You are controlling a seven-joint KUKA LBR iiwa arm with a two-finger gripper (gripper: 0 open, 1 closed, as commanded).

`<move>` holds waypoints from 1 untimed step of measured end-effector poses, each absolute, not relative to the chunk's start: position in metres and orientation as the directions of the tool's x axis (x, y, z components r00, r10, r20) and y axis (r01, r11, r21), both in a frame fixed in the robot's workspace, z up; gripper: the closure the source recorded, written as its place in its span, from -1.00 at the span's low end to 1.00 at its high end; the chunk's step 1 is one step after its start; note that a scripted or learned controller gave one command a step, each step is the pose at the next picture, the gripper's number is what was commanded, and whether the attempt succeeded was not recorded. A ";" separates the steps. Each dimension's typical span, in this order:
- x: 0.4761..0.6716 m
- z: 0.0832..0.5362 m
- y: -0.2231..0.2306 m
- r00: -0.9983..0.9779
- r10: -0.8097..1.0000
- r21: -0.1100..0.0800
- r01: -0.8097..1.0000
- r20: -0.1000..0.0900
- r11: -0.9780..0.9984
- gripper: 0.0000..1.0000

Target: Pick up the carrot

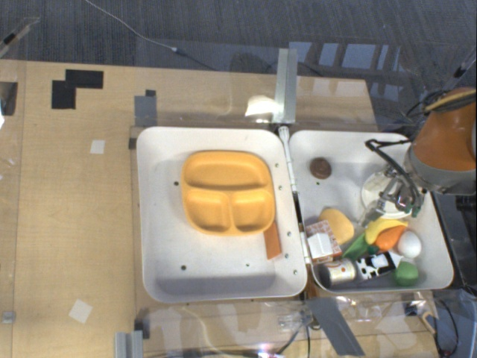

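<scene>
1. Your gripper [393, 198] hangs in the right bin [447, 274]; whether it is open or closed, you cannot tell.
2. The carrot [389, 237] lies just below it toward the near wall, long axis slanting, green end left.
3. It sits packed between a banana [390, 225], an egg [409, 243] and a cow-patterned toy [375, 265] (little side room), so descend straight down.

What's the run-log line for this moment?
stage: approach | tool: over right bin, just above pile | carrot: in pile, between banana and egg, not held | left bin: yellow tray
</scene>
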State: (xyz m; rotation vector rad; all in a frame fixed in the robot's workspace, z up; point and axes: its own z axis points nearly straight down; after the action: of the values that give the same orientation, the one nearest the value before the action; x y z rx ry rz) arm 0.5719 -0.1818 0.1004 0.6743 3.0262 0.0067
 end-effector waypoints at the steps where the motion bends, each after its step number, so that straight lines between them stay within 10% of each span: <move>1: 0.524 0.102 -0.112 -0.847 0.529 0.015 0.529 -0.047 0.849 -1.00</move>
State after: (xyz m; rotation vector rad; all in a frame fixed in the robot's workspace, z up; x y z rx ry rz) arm 0.5237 -0.1115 0.1017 0.8512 2.9725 0.0022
